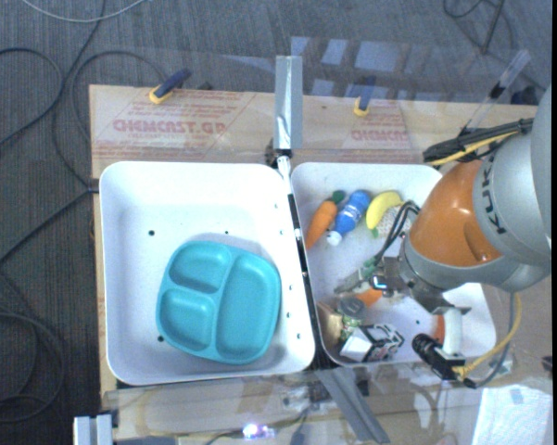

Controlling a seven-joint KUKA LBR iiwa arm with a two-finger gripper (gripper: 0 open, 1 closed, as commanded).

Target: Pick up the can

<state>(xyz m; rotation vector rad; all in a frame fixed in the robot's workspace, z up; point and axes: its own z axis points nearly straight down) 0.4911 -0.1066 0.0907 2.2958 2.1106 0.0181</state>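
A: Two white bins share a cluttered bench; the arm's gripper (375, 281) hangs low in the right bin (473, 327), its grasp impossible to read.

B: The can (334, 323), seemingly at its seven o'clock, awaits approach.

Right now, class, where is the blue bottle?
The blue bottle lies in the right bin, near its far edge, between the carrot and the banana.

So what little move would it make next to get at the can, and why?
Probably a short shift toward the near end of the right bin. The claw hangs low over an orange piece, while what may be the can, brownish and cylindrical, lies just below-left of it in the clutter. That identity is too small to confirm.
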